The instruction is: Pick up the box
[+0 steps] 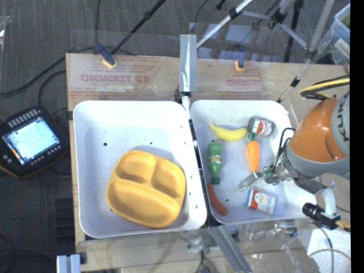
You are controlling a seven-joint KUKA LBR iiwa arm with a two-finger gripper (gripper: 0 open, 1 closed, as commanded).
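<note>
Box [261, 201] lies flat in the right bin [200, 114], near its front wall, right of the red sausage [216, 201]. We see the gripper [257, 178] just above it, below the carrot [253, 155], fingers spread and holding nothing. We judge this the approach step. Next move calls for shifting over the box, descending to straddle it, then closing.

Small white-orange box [261, 201] flat; right bin's near side

Jaws [254, 179] poised just above box [261, 201] (right bin [199, 152]), yellow tray [147, 188] in left bin [91, 152]
</note>
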